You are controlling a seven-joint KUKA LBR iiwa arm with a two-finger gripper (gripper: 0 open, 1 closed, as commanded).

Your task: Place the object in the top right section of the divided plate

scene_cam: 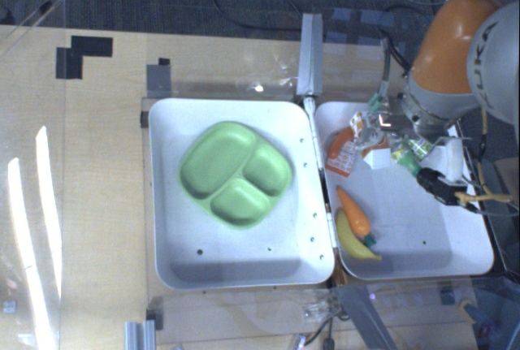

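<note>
Over on the left, bare wooden tabletop point(89, 202), then the left bin point(175, 259), and in its middle sits the green divided plate point(236, 172), turned at a slant, with one large well and two smaller ones, nothing in any of them. Crossing the metal divider point(311, 56) into the right bin point(439, 251): an orange-and-white packet point(344, 155) lies at its upper left, and lower down a carrot point(354, 213) rests touching a banana point(356, 241), both close to the bin's left wall. Further right, the claw point(388, 137) is down among a jumble of small items near the bin's top, with the grey-and-orange arm point(455, 48) above it, and whether it is apart, together or clamped on anything I cannot tell. Which piece is the target is not plain; the cluttered items beneath the wrist look likeliest. To do this well, it needs one item gripped cleanly, lifted clear of its neighbours and high over the bin walls before travelling left. The packet sits right on that path, and the plate's slant makes picking the correct well tricky.
</note>
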